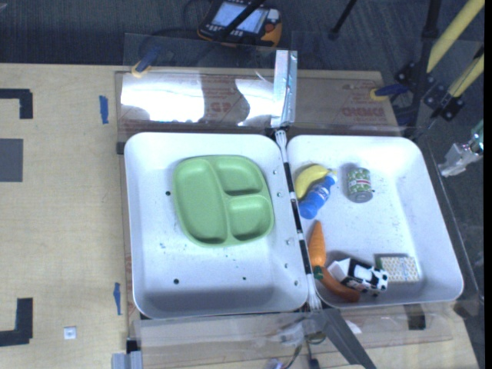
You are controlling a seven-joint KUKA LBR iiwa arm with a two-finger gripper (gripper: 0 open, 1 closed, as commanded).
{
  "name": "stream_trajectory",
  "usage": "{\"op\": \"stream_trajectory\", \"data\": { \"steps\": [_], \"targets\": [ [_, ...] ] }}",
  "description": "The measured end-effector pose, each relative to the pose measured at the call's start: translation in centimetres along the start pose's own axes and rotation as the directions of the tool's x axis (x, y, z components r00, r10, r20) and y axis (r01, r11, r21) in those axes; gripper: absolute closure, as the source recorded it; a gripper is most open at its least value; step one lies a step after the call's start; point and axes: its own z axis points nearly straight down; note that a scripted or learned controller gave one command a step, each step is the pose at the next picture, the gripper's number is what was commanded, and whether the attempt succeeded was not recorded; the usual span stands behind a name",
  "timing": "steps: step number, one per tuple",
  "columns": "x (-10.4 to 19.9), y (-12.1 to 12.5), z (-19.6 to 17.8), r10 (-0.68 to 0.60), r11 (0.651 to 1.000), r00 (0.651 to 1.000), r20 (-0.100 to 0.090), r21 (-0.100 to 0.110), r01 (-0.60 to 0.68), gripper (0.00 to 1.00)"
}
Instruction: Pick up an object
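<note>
The right bin (415, 206) holds several small objects. A yellow banana-like piece (309, 176) lies at its upper left, touching a blue object (317, 197) just below it. A small green-and-white can (358, 184) stands to their right. An orange carrot (317, 244) lies along the left wall. At the front, a black-and-white toy (366, 277) rests against a curved orange piece (337, 284), with a small speckled box (398, 267) beside it. The left bin (154, 275) holds a green divided plate (223, 198).
A metal divider (283, 91) stands upright behind the seam between the bins. A handheld device (238, 21) lies on the floor beyond the bench. A small pale metal part (463, 154) pokes in at the right edge, outside the right bin.
</note>
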Motion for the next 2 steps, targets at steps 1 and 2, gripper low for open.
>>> {"op": "stream_trajectory", "data": {
  "steps": [1, 2],
  "targets": [
    [0.2, -1.9, -2.6, -0.17, 0.985, 0.985, 0.002, -0.002, 0.17, 1.0],
    [0.5, -4.6, -4.9, -0.309, 0.951, 0.951, 0.003, -0.002, 0.309, 1.0]
  ]
}}
